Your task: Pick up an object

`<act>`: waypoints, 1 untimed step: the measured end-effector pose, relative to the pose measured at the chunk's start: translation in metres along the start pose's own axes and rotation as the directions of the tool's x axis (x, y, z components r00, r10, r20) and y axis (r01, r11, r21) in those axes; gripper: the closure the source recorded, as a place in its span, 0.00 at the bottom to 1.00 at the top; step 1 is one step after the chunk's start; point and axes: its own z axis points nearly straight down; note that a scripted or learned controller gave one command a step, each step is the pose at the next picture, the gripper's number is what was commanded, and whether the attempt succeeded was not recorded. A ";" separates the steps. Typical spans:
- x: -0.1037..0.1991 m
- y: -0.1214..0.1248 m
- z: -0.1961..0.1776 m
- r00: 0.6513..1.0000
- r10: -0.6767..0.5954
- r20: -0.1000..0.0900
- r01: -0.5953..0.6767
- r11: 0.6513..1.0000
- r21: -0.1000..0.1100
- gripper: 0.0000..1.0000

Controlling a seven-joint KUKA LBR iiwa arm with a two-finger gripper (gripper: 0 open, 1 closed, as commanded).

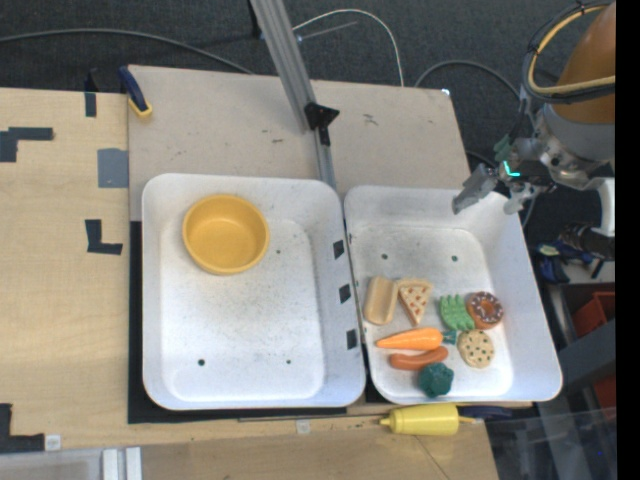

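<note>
Two white bins are seen side by side on the bench. In the left bin [170, 298] a yellow bowl [226, 232] is placed upright near the far left corner, apart from the walls.

In the right bin [420, 213] a cluster of toy food is gathered toward the near right part. A bread piece [379, 299] is laid at the left of the cluster, with a pizza slice [415, 299] just beside it on the right. A green leafy piece [457, 312] is set further right, touching a chocolate donut [485, 309]. Below these a carrot [409, 340] is laid crosswise, and a sausage [416, 358] is found just under it. A cookie [476, 349] is placed to the right of the carrot, and a dark green broccoli [435, 379] is seen nearest the front wall.

A yellow bottle [424, 420] is laid on its side on the bench, just outside the front wall of the right bin.

The gripper [484, 190] is held over the far right corner of the right bin, well apart from the food. Nothing is seen between its fingers; whether they are spread or closed cannot be told. The orange band [592, 48] is seen at the upper right.
</note>
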 end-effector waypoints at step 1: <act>0.011 0.001 0.057 1.000 0.000 0.000 0.000 1.000 0.006 0.00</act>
